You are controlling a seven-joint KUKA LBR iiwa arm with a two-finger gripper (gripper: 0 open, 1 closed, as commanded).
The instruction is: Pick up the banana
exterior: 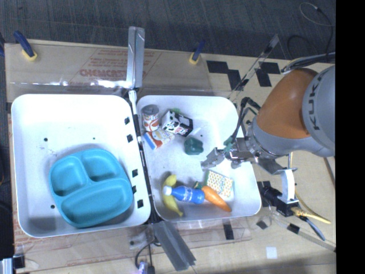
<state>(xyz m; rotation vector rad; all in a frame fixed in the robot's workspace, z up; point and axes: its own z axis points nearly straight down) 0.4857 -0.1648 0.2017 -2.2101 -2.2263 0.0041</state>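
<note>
The yellow banana (pixel 170 197) lies in the right bin (pixel 231 110) near its front left corner, curving from beside the bin's left wall toward the front. A blue and white bottle (pixel 185 194) lies across it. My gripper (pixel 215 157) hangs over the middle right of this bin, up and to the right of the banana and well apart from it. It is open with nothing between its fingers.
An orange carrot (pixel 217 198) and a patterned yellow card (pixel 220 183) lie right of the bottle, under the gripper. A green lump (pixel 194 146), a black and white packet (pixel 176 124) and a small can (pixel 150 117) sit farther back. A blue divided plate (pixel 91 186) rests in the left bin (pixel 34 110).
</note>
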